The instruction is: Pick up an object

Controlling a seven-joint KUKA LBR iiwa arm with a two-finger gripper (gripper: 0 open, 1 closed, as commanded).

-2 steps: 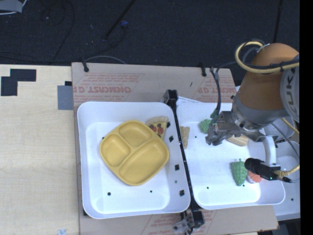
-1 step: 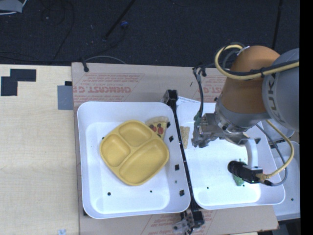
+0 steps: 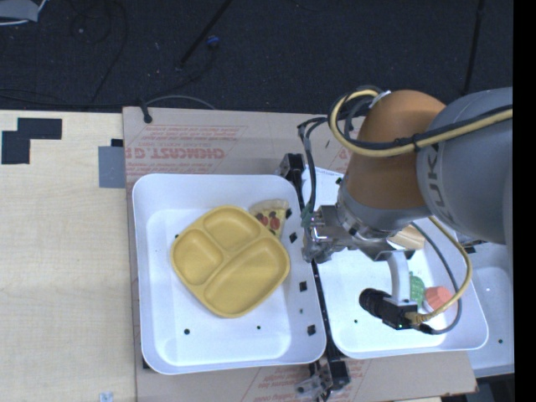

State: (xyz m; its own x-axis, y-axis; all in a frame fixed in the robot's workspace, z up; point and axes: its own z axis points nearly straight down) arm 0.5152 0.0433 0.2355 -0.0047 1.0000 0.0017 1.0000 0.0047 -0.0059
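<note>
My gripper hangs low over the left edge of the right bin, close to the divider between the two bins. A yellow three-part plate lies tilted in the middle of the left bin. A pizza-slice toy rests at the plate's upper right, just left of the gripper. In the right bin, a small green and orange piece lies on the right side, and a tan object peeks out from under the arm. Nothing shows as held.
The grey arm with its orange band covers much of the right bin's upper half. Cardboard lies under both bins. A wooden bench top extends to the left.
</note>
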